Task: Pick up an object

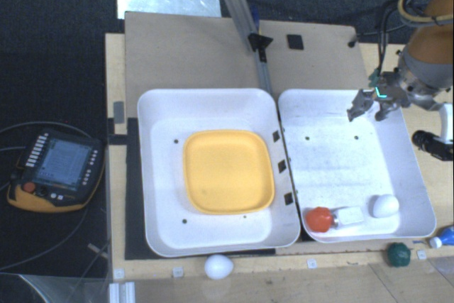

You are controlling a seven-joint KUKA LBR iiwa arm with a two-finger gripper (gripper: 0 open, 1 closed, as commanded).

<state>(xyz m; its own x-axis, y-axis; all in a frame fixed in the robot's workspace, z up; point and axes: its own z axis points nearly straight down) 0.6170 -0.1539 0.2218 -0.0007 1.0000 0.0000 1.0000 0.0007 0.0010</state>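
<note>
Currently we see the hand [370,106] over the far right corner of the right bin [415,174], fingers spread apart with nothing between them, likely poised high so it can drop onto a target. Candidates sit along that bin's near edge: red ball [318,218], small white block [349,216], white egg [385,206]; yellow plate [228,170] fills the left bin [159,152].

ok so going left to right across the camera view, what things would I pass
Teach pendant on the floor → yellow plate in the left bin → red ball in the right bin → white egg-shaped object → dark green ball on the bench.
</note>
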